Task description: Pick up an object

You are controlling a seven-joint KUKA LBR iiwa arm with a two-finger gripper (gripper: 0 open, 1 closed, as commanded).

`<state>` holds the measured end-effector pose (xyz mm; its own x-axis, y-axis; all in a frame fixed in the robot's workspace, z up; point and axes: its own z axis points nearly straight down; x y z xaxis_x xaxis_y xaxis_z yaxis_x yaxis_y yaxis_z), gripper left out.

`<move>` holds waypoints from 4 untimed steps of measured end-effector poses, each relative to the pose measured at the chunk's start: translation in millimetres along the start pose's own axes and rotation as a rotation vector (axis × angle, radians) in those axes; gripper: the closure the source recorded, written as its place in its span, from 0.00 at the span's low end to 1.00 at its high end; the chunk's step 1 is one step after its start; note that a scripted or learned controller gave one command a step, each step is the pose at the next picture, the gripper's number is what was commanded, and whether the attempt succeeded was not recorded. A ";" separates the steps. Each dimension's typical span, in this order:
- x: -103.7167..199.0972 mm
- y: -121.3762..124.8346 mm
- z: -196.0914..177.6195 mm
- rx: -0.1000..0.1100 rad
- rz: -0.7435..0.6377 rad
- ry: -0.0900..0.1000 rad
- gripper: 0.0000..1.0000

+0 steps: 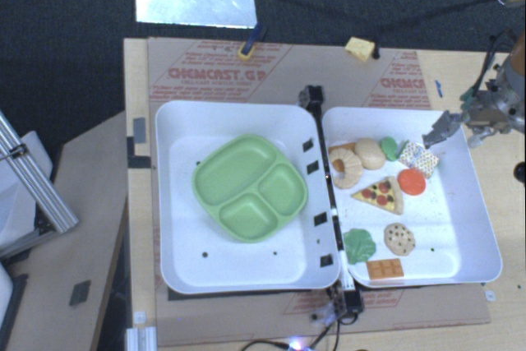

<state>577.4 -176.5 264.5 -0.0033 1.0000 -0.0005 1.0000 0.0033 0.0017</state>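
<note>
Dark carpet surrounds a cardboard-topped bench, and on it two shallow white bins sit side by side, the left bin and the right bin touching along a black-clipped divider. Taking the pale green three-compartment plastic tray in the left bin as landmark, every loose toy lies to its right, across the divider: a tan round bread roll, a small green lump, a white packet dotted with colours, a red-orange round disc, a wedge of toy pizza, a pale ring-shaped pastry, a green leafy piece, a speckled round cookie and an orange rectangular cracker. The grey two-finger gripper hangs at the far right of that cluster, just beside and above the dotted packet, its tip angled down toward it. Whether its claw is open or closed cannot be told from this slanted view, and nothing shows between its tips. The packet looks the likeliest target, being closest. To grasp it well, centre over the packet, clear of the disc touching its lower edge, come straight down, and close across its narrower side before lifting.
</note>
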 end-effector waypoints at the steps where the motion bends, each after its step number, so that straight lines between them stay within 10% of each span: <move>1: 1.3 -3.5 62.4 0.005 0.002 0.002 0.00; 4: -1.3 13.0 178.3 -0.004 0.002 -0.001 0.00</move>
<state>590.6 -177.9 86.2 -0.0013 1.0000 -0.0019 1.0000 0.0013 0.0056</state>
